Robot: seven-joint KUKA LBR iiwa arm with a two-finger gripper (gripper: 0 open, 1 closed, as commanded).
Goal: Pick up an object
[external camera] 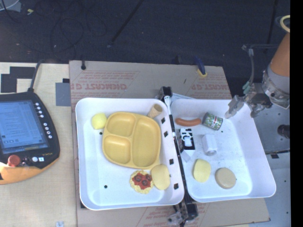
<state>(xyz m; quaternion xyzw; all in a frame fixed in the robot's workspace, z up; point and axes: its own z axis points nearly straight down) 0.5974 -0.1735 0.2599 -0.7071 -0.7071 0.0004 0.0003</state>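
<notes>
Camera view looks down at a slant on two shallow white bins set side by side on a cardboard sheet. Left bin [87, 183] holds a yellow divided plate [132, 139] with three compartments, lying near the bin's middle. A small yellow ball [98, 121] sits just beside the plate's upper left edge, and a tan cone-shaped piece [155, 110] leans at the plate's upper right corner, close to the wall between the bins. Below the plate lie a toy pizza slice [141, 181] with red topping and, touching it on the right, a pale yellow oval piece [160, 177].

Right bin [258, 174] holds the smaller things. A toy hot dog [188, 122] lies near its upper left, with a small green-and-white can [212, 121] on its side just to the right of it. A black-and-white card [188, 140] rests against the dividing wall, and a white cylinder [210, 144] lies near the bin's middle. Toward the front are a yellow lemon-like piece [201, 170] and a tan round disc [225, 178], near each other but apart.

Gripper [238, 106] hangs over the right bin's upper right corner, on the end of the grey arm reaching in from the right. Nothing sits between its fingers, and whether they are spread or pressed together cannot be told from this angle. It is near the can but not touching it.

A teach pendant [26, 131] with a lit screen rests on the bench well left of the bins.
</notes>
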